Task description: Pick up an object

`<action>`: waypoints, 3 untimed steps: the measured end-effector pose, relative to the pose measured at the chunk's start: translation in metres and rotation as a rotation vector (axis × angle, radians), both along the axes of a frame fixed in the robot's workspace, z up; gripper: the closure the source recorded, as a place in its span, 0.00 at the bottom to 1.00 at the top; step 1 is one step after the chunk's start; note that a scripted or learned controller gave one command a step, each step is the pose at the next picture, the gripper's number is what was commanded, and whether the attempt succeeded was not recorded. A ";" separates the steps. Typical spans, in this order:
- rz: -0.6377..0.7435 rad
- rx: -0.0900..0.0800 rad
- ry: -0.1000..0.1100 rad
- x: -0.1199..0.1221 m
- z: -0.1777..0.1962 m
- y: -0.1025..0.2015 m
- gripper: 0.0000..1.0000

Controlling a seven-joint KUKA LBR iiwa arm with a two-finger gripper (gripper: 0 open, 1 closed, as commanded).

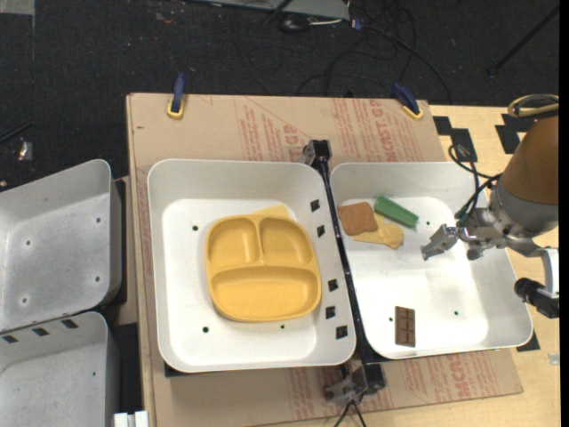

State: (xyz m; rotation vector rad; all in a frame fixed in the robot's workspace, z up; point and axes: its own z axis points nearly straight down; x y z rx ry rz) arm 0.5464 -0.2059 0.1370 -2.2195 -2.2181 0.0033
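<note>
Camera view: green block [395, 210] lies left of pincer [436, 244].

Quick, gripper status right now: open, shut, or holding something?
Gripper: above the right bin, nothing visible between its fingers; whether it is open or shut cannot be told from this view.

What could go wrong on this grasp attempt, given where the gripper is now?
1. The green block, brown slab and yellow piece lie bunched and touching; closing there may push them apart or catch two.
2. The gripper sits beside that cluster, holding nothing; a straight descent probably meets bare bin floor.
3. The chocolate bar lies flat near the right bin's front wall, so it could be hard to grip.
</note>
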 end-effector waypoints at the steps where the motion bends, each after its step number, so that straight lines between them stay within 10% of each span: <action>1: 0.000 0.000 0.000 -0.001 -0.048 0.001 0.00; 2: 0.000 -0.002 -0.005 0.001 -0.035 0.000 1.00; 3: 0.002 -0.003 -0.008 0.000 0.008 0.000 1.00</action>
